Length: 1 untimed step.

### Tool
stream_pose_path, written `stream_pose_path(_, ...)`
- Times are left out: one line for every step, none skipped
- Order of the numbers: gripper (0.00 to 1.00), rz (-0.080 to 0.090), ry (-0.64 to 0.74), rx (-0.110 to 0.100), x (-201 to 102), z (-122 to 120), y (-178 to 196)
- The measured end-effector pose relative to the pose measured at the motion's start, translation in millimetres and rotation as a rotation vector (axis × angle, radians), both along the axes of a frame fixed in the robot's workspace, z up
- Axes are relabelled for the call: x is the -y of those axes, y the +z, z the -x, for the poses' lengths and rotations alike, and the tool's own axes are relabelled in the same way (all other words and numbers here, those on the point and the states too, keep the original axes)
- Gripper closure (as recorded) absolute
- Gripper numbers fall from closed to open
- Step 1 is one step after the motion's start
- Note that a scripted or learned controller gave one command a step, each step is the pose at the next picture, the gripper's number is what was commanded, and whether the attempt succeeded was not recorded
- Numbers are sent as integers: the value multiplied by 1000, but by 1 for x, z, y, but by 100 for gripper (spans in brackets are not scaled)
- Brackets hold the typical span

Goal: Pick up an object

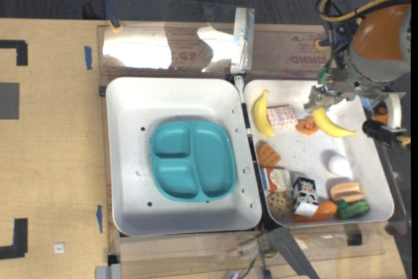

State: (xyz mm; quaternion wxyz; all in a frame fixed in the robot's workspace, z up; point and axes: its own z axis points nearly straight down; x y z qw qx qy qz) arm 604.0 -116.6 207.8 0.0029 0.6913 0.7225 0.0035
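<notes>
My gripper hangs over the far part of the right bin, reaching in from the right. Directly below it lies a yellow banana, its upper end right by the gripper's tip; whether they touch is unclear. A small orange piece sits just left of that banana. A second banana lies along the bin's left wall, with a pink-and-white box beside it.
The right bin also holds a brown waffle piece, a white egg, a bun, a carrot, a green item, a small carton and a cookie. A teal divided plate lies in the left bin.
</notes>
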Motion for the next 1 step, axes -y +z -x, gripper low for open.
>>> stream_pose_path(100, 1, 0, -6, 1, 0, 5)
